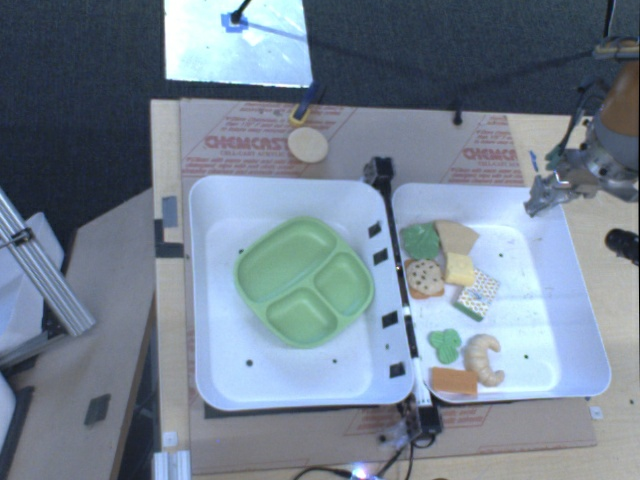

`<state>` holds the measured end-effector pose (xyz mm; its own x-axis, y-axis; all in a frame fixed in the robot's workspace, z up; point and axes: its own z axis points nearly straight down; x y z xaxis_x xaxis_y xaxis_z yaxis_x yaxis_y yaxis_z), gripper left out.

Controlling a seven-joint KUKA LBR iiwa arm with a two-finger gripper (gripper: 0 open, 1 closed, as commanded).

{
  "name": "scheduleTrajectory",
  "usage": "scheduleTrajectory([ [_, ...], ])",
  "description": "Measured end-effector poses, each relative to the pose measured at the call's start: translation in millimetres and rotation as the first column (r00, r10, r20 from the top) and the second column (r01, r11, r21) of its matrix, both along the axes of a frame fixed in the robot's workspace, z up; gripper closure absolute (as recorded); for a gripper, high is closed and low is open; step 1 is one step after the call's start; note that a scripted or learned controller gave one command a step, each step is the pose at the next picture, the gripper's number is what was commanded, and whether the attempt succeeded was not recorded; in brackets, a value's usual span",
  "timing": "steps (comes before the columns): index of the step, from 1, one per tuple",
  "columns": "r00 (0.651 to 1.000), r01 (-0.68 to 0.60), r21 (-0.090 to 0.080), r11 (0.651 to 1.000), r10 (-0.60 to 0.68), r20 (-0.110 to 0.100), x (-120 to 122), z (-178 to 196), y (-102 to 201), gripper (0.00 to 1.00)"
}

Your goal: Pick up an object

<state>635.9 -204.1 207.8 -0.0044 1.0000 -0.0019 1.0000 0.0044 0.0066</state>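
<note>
The arm reaches in at the upper right of the frame, and its gripper hangs over the top right corner of the right bin, above the rim rather than above the objects. Nothing shows between its tips; whether it is open or closed I cannot tell at this size.

The things to pick lie in the left half of that bin, well apart from the gripper: a green leaf, a tan wedge, a cookie, a yellow block and a patterned box bunched toward the top, then a green piece, a croissant and an orange block nearer the bottom edge. By my reading this is the approach step, with no grasp made yet. The next move calls for a shift left and down in the frame to get over one object, then a descent; the croissant or the orange block look easier, since they have more room around them than the bunched items.

The left bin holds a green tray with three compartments. Both bins sit on a table covered by printed sheet, with a round disc near the top edge. Dark carpet lies beyond, bearing a shiny square plate.
</note>
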Motion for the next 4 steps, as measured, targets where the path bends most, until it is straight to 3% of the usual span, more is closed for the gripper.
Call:
scheduleTrajectory([
  [1, 1.000, -0.001, 0.001, 1.000, 0.001, -0.001, 1, 18, 0, 1.00],
  [2, 1.000, -0.003, 0.003, 1.000, 0.003, -0.006, -32, 27, 46, 1.00],
  [4, 1.000, -0.002, 0.004, 1.000, 0.002, -0.009, -105, 5, 118, 1.00],
])
